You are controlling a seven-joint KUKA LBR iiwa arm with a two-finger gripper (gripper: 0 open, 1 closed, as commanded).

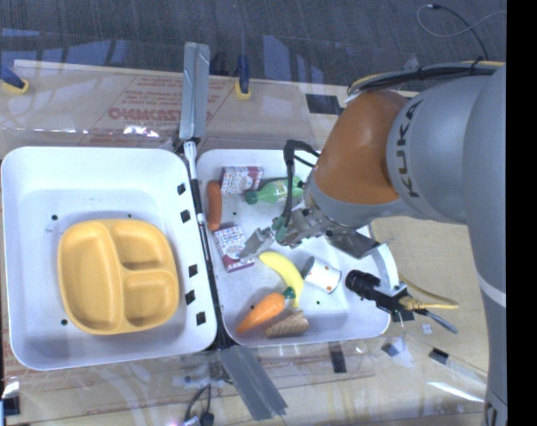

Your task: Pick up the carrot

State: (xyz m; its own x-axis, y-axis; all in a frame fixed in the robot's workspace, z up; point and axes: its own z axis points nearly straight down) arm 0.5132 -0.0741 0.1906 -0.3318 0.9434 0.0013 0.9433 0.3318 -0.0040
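1. End effector (290, 231) hangs over the middle of the right bin (375, 327), under the grey arm (446, 149) and its orange band (361, 149). Whether its fingers are apart or together I cannot tell; the metal parts there are too small and cluttered to read, and nothing shows between them.
2. Carrot (262, 311) lies on the floor of the right bin near its front left corner, tilted, with its thick end toward the banana (284, 273) and its tip toward the bin's front wall. It is well apart from the end effector.
3. Touching or just beside the carrot on its right is a tan cone (288, 327). The banana curves just above it, between the carrot and the end effector.
4. Further out in the same bin: a white cup (322, 279) beside the banana, two red-and-white packets (232, 245), a green bottle (272, 192), and a thin orange-red piece (215, 204) along the left wall.
5. Left bin (28, 176) holds a yellow divided tray (117, 275). Both bins sit on the counter (446, 273).
6. Progress, as I judge it: the pick is not yet done. The carrot is untouched, so reaching it, closing on it and lifting all remain.
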